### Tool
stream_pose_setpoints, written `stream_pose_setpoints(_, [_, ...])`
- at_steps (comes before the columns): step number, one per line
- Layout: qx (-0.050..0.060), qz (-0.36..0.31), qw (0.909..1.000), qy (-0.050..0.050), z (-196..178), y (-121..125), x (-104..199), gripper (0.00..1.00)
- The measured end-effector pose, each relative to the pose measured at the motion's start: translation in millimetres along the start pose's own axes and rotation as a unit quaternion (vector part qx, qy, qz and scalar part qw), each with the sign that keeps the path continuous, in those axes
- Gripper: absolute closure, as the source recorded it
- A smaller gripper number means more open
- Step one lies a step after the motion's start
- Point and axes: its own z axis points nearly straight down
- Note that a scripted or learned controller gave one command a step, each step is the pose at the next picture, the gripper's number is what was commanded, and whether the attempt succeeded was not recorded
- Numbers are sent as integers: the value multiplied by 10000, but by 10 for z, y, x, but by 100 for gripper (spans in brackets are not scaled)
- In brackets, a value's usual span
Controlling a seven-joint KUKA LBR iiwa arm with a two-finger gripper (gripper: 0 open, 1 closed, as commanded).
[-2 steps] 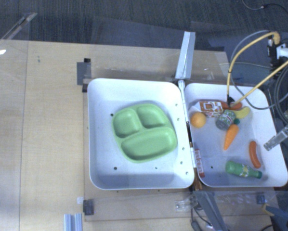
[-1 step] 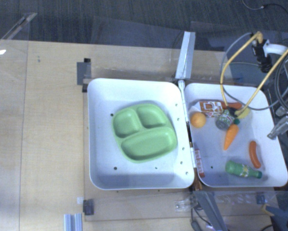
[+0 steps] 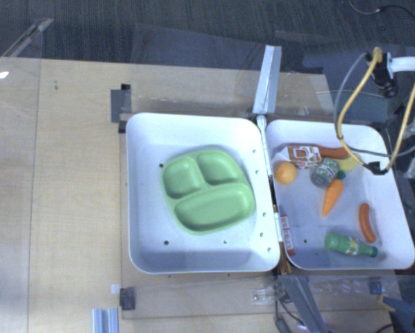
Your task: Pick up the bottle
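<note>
The bottle (image 3: 350, 245) is green with a yellowish cap end. It lies on its side near the front edge of the right bin (image 3: 395, 255), with its neck pointing right. Nothing touches it, and the nearest item is a red sausage (image 3: 367, 223) just behind it to the right.
The right bin also holds an orange (image 3: 285, 173), a carrot (image 3: 332, 196), a small can (image 3: 323, 174), a snack packet (image 3: 305, 155) and another sausage (image 3: 334, 152) at the back. A green divided plate (image 3: 207, 189) lies in the left bin (image 3: 145, 248). Yellow and black cables (image 3: 343, 116) hang over the right bin's back corner.
</note>
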Motion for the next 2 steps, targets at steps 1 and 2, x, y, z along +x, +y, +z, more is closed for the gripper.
stream_pose_setpoints(1, [5, -241, 9997, -18, 750, 200, -628, 0])
stream_pose_setpoints(2, [2, -286, 9996, -68, 1430, 18, 28, 0])
